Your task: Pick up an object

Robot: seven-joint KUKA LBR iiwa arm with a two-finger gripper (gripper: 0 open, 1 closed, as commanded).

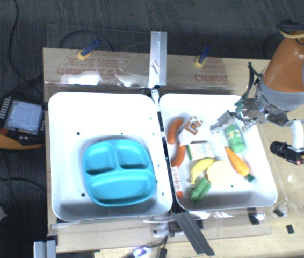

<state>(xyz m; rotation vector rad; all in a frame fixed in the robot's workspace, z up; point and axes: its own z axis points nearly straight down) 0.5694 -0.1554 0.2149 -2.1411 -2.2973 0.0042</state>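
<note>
The right bin (265, 192) holds several toy foods: a green bottle (236, 139), a carrot (237, 162), a yellow banana (200, 167), a pale round slice (222, 174), a green vegetable (200, 190), a white speckled block (201, 149), two orange sausages (174, 130) (179, 155) and a small brown-and-white box (194, 125). My gripper (232, 120) hangs over the bin's upper right part, just above and left of the green bottle. Nothing is visibly held in it.
A blue divided plate (120, 171) lies in the left bin (66, 112). A metal divider post (158, 58) stands behind the seam between the bins. A handheld device (17, 120) and cables lie on the floor at left.
</note>
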